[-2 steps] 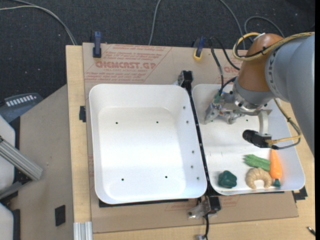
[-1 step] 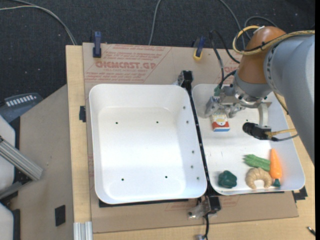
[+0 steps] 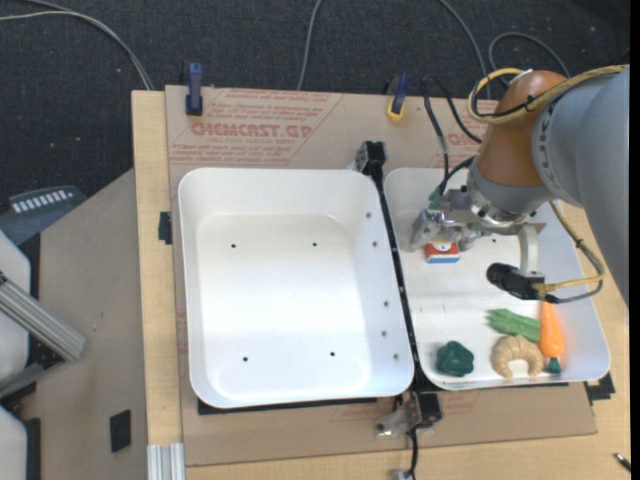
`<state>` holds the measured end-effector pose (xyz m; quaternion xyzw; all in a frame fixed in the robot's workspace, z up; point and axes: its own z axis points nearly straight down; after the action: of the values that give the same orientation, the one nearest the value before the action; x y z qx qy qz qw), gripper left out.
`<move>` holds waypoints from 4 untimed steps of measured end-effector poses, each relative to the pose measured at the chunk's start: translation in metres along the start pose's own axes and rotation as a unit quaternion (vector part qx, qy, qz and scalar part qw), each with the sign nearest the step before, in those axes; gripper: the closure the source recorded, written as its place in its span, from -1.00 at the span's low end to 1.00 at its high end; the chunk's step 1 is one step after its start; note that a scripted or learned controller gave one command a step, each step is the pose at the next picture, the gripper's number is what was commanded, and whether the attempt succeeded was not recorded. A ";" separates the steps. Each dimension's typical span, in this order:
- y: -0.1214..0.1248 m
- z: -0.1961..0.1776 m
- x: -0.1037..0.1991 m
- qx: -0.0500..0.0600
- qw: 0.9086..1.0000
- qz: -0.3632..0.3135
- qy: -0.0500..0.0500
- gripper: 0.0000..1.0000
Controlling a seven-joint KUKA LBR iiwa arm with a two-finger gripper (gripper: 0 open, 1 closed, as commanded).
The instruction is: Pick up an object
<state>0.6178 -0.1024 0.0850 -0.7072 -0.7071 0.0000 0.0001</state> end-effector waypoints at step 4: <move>0.027 -0.100 0.111 0.000 1.000 -0.003 0.001 1.00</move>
<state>0.6449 0.0081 0.1849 -0.7052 -0.7090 -0.0008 0.0003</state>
